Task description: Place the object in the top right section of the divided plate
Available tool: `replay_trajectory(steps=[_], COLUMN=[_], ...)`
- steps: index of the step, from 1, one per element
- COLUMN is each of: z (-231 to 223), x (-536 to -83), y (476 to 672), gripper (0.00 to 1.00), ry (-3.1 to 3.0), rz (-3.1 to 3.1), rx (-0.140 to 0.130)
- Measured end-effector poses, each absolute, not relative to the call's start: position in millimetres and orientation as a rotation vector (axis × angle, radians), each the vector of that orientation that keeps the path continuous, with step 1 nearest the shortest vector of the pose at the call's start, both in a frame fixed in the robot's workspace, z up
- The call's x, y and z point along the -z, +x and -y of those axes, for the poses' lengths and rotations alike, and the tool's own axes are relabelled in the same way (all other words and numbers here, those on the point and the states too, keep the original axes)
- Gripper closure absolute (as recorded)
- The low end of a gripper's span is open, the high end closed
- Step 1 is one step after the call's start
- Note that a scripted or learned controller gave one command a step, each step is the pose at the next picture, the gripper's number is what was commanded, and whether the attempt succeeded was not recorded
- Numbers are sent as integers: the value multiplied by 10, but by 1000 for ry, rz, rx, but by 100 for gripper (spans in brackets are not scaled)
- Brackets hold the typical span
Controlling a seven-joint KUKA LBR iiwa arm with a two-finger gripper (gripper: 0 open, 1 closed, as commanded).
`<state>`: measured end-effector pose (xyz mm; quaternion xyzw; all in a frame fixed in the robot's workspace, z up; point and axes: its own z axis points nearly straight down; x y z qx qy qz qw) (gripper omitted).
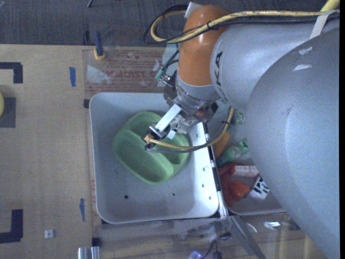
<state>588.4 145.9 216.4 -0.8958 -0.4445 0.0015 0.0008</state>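
Well, starting at the left, the wooden bench (43, 161) lies bare except for tape marks, and none of it bears on my job. Next comes the left bin (108, 198), and in it the green divided plate (135, 155) sits tilted, near the bin's far wall and towards its right side.

My gripper (150, 140) hangs low over the middle of the plate, about where the dividing ridges meet. A small yellowish bit shows at its tip. That may be the object, but it could as well be part of the cable looping from my wrist. I cannot tell whether I am clenched on anything or released.

So my judgement is that the task is at its delivery stage but not finished. I see nothing clearly resting in the plate's sections. What is left is to line up over the top right section and let go there.

As for room, the bin floor in front of and left of the plate is open. To the right it is tight: the plate's edge is close to the wall shared with the right bin (253, 209), where a green item (234, 151) and a red package (237, 179) crowd together under my arm (259, 63).
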Motion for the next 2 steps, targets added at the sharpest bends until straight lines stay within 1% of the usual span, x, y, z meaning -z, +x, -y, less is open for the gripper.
replay_trajectory(steps=[1,2], z=[-2102,-2254], x=[-2345,-2220], y=[5925,6662], gripper=[100,100], ry=[-2782,-2743], rz=[1457,1531], rx=[-2,-3])
